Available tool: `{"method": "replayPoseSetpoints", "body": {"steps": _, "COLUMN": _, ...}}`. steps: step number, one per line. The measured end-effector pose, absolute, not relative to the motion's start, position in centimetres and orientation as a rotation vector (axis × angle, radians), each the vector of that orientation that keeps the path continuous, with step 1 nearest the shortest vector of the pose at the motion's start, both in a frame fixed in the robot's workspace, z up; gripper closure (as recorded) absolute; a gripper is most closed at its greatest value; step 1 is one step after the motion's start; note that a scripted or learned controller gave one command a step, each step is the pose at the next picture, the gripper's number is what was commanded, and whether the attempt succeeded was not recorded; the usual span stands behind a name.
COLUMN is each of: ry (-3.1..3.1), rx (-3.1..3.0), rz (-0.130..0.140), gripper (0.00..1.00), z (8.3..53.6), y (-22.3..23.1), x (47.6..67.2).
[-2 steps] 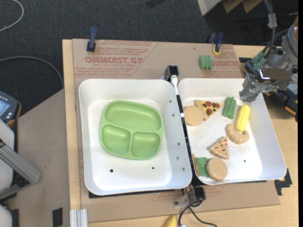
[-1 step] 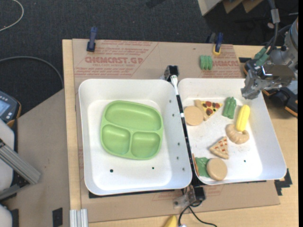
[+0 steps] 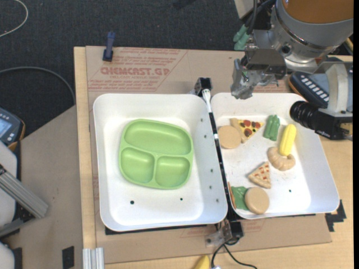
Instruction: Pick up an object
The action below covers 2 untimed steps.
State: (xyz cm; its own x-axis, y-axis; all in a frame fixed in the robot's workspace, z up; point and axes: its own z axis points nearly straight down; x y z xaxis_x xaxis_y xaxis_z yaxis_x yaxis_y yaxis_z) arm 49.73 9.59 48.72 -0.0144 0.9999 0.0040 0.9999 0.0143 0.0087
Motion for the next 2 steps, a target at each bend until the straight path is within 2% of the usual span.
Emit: {"method": "replayPoseSetpoints", "body": {"steps": 2, "ry": 2.218, "rx": 2.214, "rz": 0.014, "gripper": 1.0, "z": 50.6, "y": 8.9, "x": 49.8}}
